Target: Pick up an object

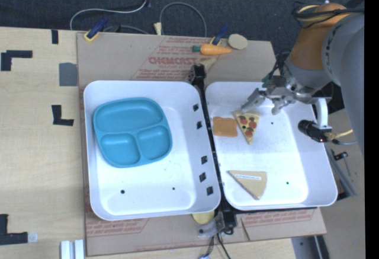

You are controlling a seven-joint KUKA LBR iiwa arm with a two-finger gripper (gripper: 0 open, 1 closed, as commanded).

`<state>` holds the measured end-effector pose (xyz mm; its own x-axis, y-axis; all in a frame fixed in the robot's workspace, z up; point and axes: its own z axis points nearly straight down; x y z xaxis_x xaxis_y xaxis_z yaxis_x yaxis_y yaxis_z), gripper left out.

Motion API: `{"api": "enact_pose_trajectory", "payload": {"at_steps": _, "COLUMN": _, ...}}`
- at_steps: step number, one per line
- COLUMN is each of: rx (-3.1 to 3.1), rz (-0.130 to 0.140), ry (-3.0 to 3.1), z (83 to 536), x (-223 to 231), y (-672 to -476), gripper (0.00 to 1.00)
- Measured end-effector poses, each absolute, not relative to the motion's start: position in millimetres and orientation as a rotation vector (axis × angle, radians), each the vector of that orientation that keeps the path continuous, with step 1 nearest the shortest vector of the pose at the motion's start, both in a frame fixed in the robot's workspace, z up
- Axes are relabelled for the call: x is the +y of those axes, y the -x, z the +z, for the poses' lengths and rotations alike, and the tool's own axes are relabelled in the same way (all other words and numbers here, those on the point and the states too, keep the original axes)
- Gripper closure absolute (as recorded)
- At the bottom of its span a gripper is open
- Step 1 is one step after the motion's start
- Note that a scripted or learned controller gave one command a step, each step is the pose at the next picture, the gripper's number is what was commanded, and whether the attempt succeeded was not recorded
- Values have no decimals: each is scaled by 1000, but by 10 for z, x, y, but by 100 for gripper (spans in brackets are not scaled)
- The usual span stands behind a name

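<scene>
Two shallow white bins side by side on the bench: left bin (106, 192) carrying a blue divided plate (133, 131), right bin (296, 163) carrying three toy food pieces. Reaching in from the right, the grey arm with its orange band (308, 44); gripper (267, 99) hovering over the upper part of the right bin, fingers spread apart, nothing between them — one finger (253, 99) splayed toward the left, the other (279, 104) nearer the wrist.

Nearest candidate for the pick: the toy pizza slice (247, 124), lying just below and a little to the left of the gripper, near but apart from it. Long axis running roughly top to bottom in the view, crust end up toward the gripper, pointed tip down toward the near edge. Touching or all but touching its left side — a small brown bread-like piece (224, 127), too close to tell a gap. Well apart, down near the front wall of the bin, a tan wedge-shaped piece (250, 182) with a pale label on top.

Judged from this: pick not yet made; a short move down and leftward called for, with the fingers set across the slice's narrow width rather than along its length. Risk of nudging the brown piece beside it, or closing on the thin tip and slipping off.
</scene>
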<state>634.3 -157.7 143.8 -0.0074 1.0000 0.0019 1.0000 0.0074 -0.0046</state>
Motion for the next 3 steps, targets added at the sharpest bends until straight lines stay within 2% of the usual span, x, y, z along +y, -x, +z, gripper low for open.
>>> {"api": "enact_pose_trajectory", "payload": {"at_steps": 1, "rx": -2227, "rz": 2, "ry": 2222, "z": 828, "x": -1363, "y": -6244, "gripper": 0}}
{"api": "enact_pose_trajectory", "payload": {"at_steps": 2, "rx": -2228, "rz": -1, "ry": 2224, "z": 976, "x": -1376, "y": -6260, "gripper": 100}}
{"api": "enact_pose_trajectory", "payload": {"at_steps": 3, "rx": -2232, "rz": -8, "ry": 2213, "z": 1899, "x": -600, "y": -6007, "gripper": 100}}
